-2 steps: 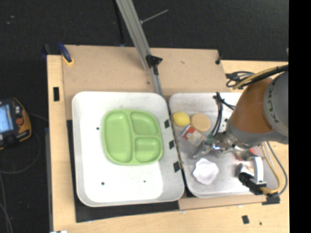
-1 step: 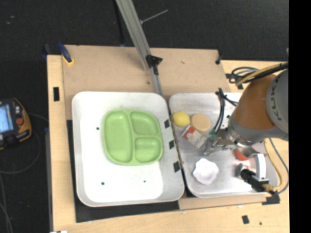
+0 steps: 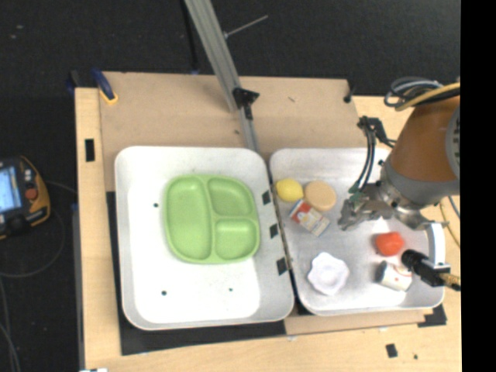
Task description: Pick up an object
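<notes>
The tool (image 3: 350,215), grip state unclear, hovers beside the small red-and-white carton (image 3: 310,218): probably light, crushable; best pinched across its flat sides.

No text or label is legible (all too blurred).

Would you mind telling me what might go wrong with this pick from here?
The gripper hangs over the right bin, where the small carton, tan round piece and yellow ball crowd together, so it may nudge neighbours or lift two. The ball could also roll away.
</notes>
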Controlling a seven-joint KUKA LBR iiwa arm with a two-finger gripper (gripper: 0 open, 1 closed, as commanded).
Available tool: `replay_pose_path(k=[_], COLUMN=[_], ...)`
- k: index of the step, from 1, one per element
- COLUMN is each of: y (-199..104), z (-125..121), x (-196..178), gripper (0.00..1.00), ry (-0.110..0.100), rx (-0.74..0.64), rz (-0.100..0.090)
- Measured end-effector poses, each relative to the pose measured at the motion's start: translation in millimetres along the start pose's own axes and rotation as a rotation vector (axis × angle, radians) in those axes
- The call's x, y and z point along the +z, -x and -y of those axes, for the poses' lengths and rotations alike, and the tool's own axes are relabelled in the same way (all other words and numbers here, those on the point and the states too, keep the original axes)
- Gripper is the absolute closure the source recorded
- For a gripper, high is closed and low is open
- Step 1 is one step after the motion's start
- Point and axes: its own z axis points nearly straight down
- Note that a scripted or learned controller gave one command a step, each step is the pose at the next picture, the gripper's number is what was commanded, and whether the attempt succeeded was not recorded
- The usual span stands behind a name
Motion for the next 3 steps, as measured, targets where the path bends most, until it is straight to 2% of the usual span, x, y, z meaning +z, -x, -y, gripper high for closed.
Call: replay_pose_path(k=[1, 2, 3], y=[3, 4, -46], z=[-1, -3, -28], x=[-64, -80, -86], gripper=[1.00, 1.00, 1.00], ry=[-0.001, -0.004, -0.005], rx=[-0.001, -0.001, -0.005], rz=[0.000, -0.001, -0.003])
